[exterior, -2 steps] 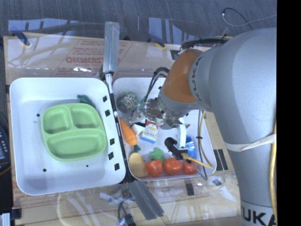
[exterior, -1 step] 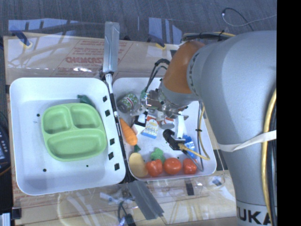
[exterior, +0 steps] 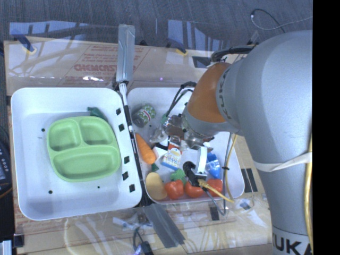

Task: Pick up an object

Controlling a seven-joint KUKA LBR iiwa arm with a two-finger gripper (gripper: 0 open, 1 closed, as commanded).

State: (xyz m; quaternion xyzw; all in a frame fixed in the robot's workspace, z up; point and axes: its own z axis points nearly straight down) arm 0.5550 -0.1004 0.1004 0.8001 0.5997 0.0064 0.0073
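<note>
The grey arm (exterior: pixel 212 97) is reaching in from the right of the frame and bending down over the right-hand bin (exterior: pixel 159 92). It is carrying the pincer (exterior: pixel 172 133) low into the middle of that bin, since that is where the loose things are lying.

The wrist is covering the pincer's working end from this slanted view, so I cannot tell whether it is released or clenched. Nothing is showing as held.

The things to pick from are crowding the lower half of the right bin:
- A small carton (exterior: pixel 172 156) is lying just below the pincer and looks the nearest candidate.
- A carrot (exterior: pixel 145 149) is lying aslant beside the bin's left wall.
- A green-and-white ball (exterior: pixel 144 113) is sitting alone in the upper left corner.
- A blue piece (exterior: pixel 213 169) is lying toward the right.
- Red vegetables (exterior: pixel 175 189) and a pale yellow piece (exterior: pixel 154 184) are pressing against the bottom wall.

That bunching along the bottom wall is probably making a clean grip there harder, because neighbours are touching on both sides.

In the left bin (exterior: pixel 32 195), a green divided plate (exterior: pixel 82 147) is lying flat in the left half of the frame, well apart from the arm. Both bins are sitting side by side on the bench (exterior: pixel 53 62).
</note>
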